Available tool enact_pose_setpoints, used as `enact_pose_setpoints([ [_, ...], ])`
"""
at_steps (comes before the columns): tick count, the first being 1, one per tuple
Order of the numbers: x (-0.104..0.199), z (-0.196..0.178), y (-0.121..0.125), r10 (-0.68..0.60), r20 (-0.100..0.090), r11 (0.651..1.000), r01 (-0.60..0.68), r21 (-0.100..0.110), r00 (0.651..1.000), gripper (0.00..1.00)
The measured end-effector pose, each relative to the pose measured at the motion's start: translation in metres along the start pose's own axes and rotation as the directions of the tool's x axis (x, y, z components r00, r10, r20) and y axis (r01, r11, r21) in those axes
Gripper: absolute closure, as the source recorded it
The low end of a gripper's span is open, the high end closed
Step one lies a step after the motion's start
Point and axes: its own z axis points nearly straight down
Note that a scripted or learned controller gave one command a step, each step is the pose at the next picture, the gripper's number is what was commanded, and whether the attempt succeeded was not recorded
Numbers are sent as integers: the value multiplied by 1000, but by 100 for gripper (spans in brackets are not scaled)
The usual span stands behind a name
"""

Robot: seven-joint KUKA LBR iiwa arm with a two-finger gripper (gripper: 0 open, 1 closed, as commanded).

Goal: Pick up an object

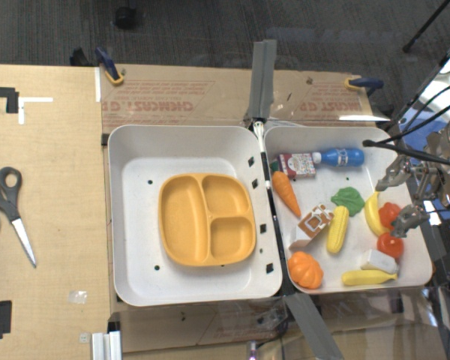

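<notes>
From the operator seat: 2 white bins on the worktop (45, 223). The left bin (127, 223) carries a yellow divided plate (208, 218). I use the right bin (285, 137) as my landmark; all candidate objects lie inside it.

The end effector (409, 201) hangs over the right bin's right edge, 2 metal fingers (394, 175) standing apart with nothing between them.

Nearest candidates, just inside that right edge: 2 red tomatoes (390, 244) and a yellow banana (372, 214) touching the upper one. Toward the bin's centre: green leaf piece (349, 199), corn cob (337, 229), small brown carton (316, 220). Along its far wall: blue bottle (342, 157) lying flat, and a red-labelled carton (298, 164). By its left wall: carrot (286, 193). Near corner: orange pumpkin (306, 270); a second banana (368, 277) along the near wall, with a white wedge (379, 260) touching it.

Handling judgement: these look like hollow plastic toy foods, so light, stiff, not fragile, but smooth and slippery. Round tomatoes will likely squirt out of a pinch. I favour the corn cob: long, straight, free on both long sides. Take it across the narrow width at mid-length.
</notes>
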Motion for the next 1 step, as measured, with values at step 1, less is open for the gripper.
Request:
enact_pose_setpoints([
  [1,-15,101,11,-47,1,999,47,0,999,0],
])
